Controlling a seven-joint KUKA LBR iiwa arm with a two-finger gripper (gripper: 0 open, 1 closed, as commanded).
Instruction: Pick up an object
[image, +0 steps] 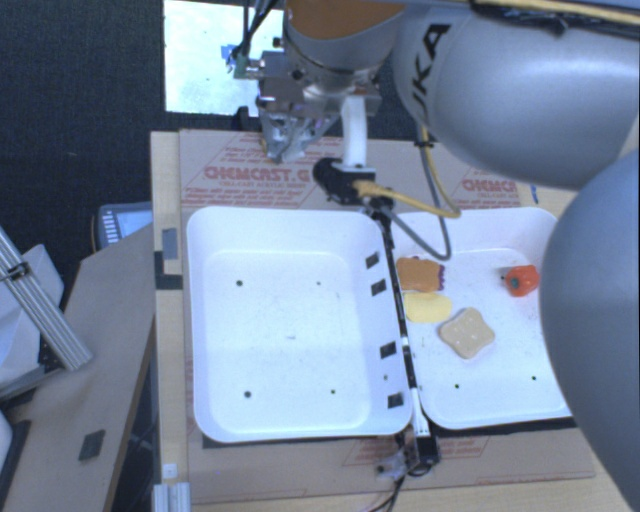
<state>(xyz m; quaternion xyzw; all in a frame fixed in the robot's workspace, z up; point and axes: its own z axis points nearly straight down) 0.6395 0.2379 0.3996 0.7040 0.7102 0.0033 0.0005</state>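
Claw (285, 140) high above far edge of worktop (250, 175), grip state: cannot tell. Targets in right bin (540, 395): toast (466, 333), tomato (519, 280). Swing over toast, descend centred.

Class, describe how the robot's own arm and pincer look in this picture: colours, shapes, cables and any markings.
The arm is made of large, rounded, glossy grey segments. Dark letters, partly cut off, run along one segment near the top. An orange band circles it above the wrist. Below that sits a silvery metal pincer assembly with a white cylindrical part beside it. A yellowish cable and a black one trail from a dark fitting nearby.
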